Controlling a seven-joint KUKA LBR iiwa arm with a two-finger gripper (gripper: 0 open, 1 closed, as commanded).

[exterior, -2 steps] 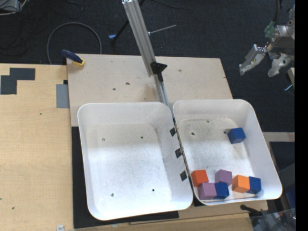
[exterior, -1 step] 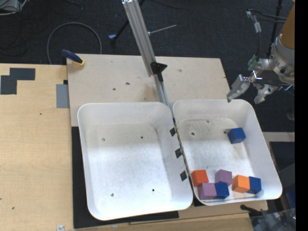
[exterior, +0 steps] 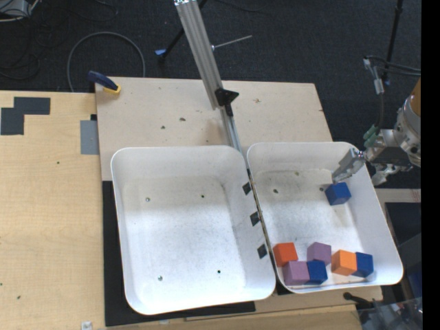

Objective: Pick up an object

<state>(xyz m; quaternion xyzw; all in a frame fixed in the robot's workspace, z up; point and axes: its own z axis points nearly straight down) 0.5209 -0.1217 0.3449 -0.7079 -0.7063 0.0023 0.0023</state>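
The end effector is hovering just above the lone blue cube in the right bin, whether it is clamped I cannot tell, so descending squarely over the cube seems wise.

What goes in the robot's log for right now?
hand: right bin, just above blue cube | grip: unclear | near edge: five more cubes | left bin: untouched
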